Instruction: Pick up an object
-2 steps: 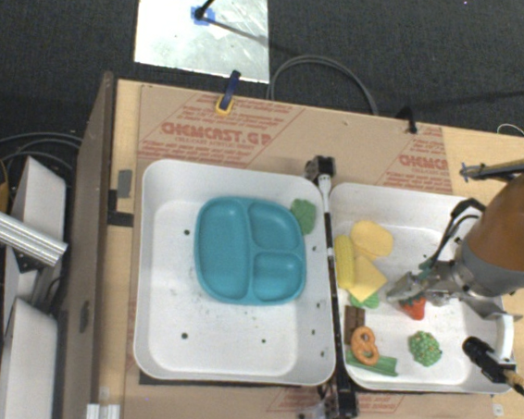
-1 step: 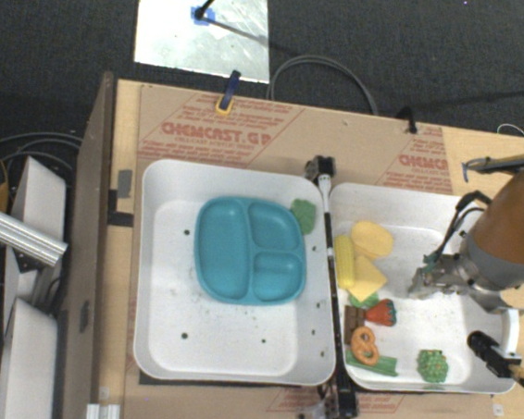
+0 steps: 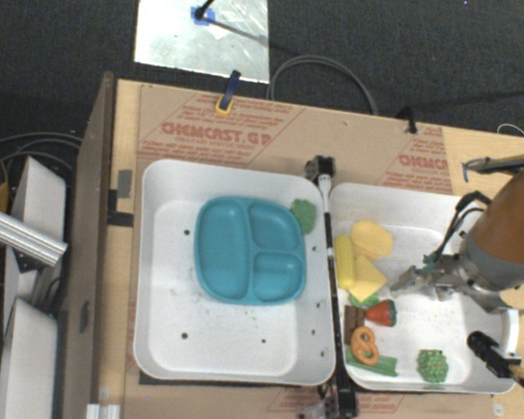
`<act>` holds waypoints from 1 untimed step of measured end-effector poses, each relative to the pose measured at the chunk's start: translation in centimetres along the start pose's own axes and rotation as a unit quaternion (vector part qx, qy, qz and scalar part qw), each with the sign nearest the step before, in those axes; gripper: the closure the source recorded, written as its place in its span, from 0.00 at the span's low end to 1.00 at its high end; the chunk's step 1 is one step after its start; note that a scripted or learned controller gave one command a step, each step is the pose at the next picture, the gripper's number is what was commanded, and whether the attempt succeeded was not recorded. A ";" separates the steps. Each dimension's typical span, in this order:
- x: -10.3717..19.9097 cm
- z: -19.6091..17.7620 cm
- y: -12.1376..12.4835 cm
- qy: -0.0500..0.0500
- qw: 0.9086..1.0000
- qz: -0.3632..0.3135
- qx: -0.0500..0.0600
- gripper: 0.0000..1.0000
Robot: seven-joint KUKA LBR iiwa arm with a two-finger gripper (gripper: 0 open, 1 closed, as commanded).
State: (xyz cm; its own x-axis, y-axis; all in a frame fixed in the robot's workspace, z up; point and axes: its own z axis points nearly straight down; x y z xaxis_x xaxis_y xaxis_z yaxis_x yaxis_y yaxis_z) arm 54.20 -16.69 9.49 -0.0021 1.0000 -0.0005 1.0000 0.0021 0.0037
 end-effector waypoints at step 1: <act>8.3 1.1 4.1 0.001 1.000 -0.005 0.000 0.00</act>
State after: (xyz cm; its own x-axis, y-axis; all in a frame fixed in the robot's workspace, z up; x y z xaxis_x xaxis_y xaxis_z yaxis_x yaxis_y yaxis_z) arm 58.30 -8.41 8.41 -0.0126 0.9999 0.0023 0.9999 0.0125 0.0041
